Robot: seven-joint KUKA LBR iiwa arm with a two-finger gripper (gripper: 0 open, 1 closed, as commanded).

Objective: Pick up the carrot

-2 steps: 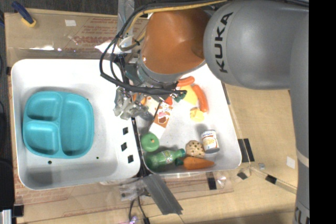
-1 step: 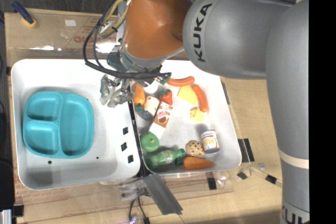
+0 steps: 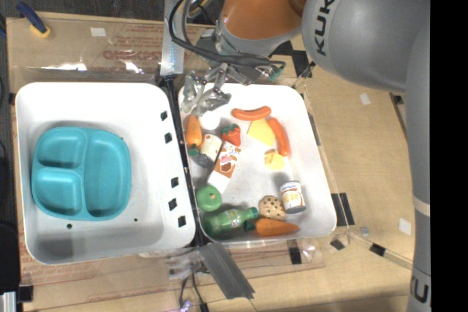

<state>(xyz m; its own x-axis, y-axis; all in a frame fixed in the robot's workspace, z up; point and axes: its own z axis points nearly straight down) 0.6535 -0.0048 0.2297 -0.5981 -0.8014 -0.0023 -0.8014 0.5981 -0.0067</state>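
Carrot (image 3: 278,227) is found at the near wall of the right bin (image 3: 316,157): a smooth orange toy, fat at one end and thin at the other, laid flat with its long side running left to right, just beside a shiny green bottle (image 3: 228,220). Farther back, past the yellow cheese (image 3: 259,131), the metal gripper (image 3: 205,95) is hung low over the far left corner, so the carrot is placed well apart from it, toward the near right. Whether the gripper is open or closed cannot be told, and nothing is seen held in it.
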